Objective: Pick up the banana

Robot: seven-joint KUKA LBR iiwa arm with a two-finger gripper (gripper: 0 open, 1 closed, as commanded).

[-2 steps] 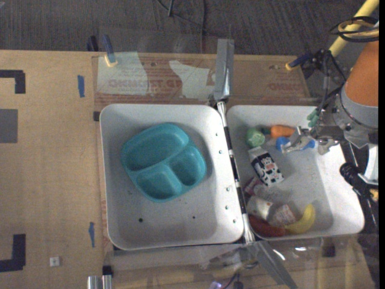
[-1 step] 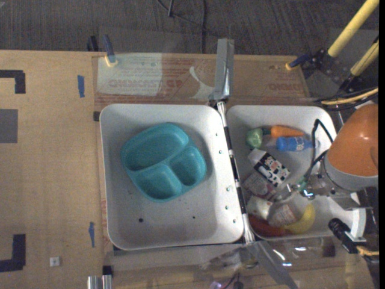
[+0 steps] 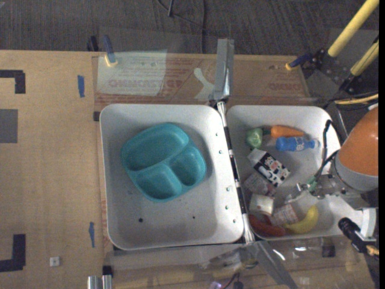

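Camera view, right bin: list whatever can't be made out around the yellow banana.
- Curved yellow banana: its upper end is hidden beneath the grey arm's wrist hardware.
- Gripper: too small and cluttered to read.
- Red object at the white right bin's front wall: partly covered, identity unclear.
- Black-and-white carton: print too small to read.

The arm (image 3: 361, 155) shows a rounded orange band above a grey wrist section. Thin black cables loop beside it, and the metal gripper (image 3: 313, 188) parts look silvery, though blurred.
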